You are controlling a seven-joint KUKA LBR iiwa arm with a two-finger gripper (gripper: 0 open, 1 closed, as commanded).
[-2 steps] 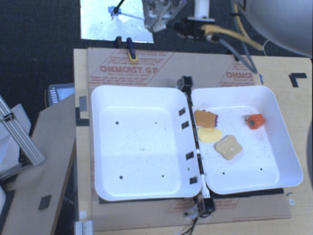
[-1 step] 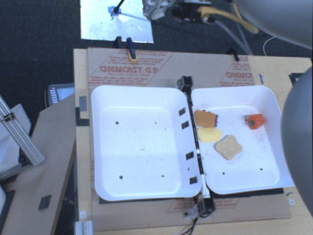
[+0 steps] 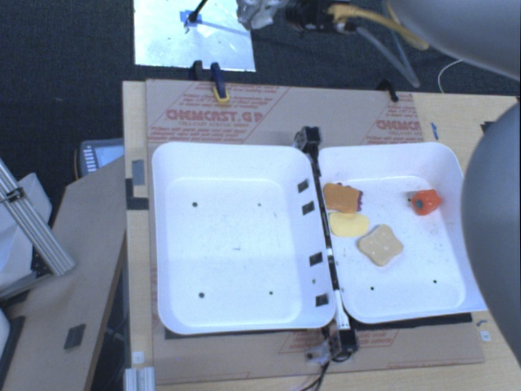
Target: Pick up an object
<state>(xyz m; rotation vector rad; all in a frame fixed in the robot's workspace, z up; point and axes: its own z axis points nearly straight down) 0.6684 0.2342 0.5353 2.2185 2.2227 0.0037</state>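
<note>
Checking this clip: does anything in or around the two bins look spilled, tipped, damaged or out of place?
Nothing stands out. The four items, orange piece, yellow disc, tan slice and red-orange item, all lie inside the right bin, none over its rim. The gripper is above the bench's far edge.

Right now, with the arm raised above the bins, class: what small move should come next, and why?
Probably swing the gripper toward the right bin and lower it there. It hangs high beyond the far edge of the bench, over no object, while all four pieces, the orange toy, the tan slice, the yellow disc and the orange wedge, lie in that bin.
</note>
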